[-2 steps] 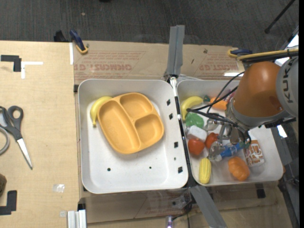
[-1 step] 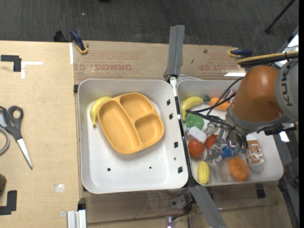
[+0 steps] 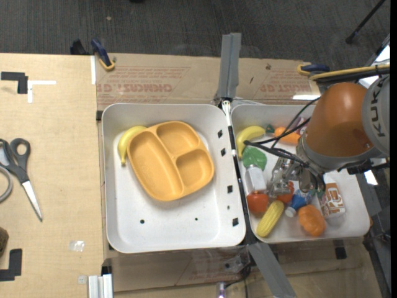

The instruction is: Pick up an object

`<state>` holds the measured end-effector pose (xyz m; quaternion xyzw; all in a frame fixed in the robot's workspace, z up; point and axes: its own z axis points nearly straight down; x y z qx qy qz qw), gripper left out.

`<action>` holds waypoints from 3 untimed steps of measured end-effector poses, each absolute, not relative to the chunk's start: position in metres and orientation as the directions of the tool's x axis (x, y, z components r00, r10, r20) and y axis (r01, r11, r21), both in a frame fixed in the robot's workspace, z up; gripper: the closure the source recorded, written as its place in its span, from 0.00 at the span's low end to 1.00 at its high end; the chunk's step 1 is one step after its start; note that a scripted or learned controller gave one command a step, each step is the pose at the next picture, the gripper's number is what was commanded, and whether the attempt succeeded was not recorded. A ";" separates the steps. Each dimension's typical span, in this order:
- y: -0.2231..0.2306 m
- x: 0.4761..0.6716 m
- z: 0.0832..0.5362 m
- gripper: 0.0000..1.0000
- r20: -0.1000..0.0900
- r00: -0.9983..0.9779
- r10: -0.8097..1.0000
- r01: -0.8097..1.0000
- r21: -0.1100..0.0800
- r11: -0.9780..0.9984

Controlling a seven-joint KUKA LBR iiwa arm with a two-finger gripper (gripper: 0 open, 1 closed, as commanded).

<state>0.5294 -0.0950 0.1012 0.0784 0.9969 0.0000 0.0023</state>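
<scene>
My gripper (image 3: 286, 185) hangs low in the right bin (image 3: 353, 228), over a heap of toy food. Right beneath and around it lie a red tomato-like piece (image 3: 257, 200), a corn cob (image 3: 270, 219), an orange piece (image 3: 311, 221), a small blue-and-white item (image 3: 299, 201) and a white bottle (image 3: 255, 180). A green piece (image 3: 254, 158) and a banana (image 3: 249, 135) lie further back in that bin. A small printed carton (image 3: 333, 202) rests to the gripper's right. The arm's orange band (image 3: 338, 120) hides the bin's back right part.
The left bin (image 3: 124, 228) holds a yellow divided plate (image 3: 169, 159) with another banana (image 3: 128, 140) at its left rim. Scissors (image 3: 23, 172) lie on the bench at far left. A cardboard sheet (image 3: 161, 82) lies behind the bins.
</scene>
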 end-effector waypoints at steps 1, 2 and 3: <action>-0.102 0.478 0.091 1.00 0.000 -0.948 0.318 0.318 0.001 0.948; -0.105 0.486 0.098 0.00 -0.029 -0.947 0.319 0.319 0.003 0.948; -0.157 0.542 0.093 0.00 -0.006 -0.980 0.198 0.198 0.000 0.980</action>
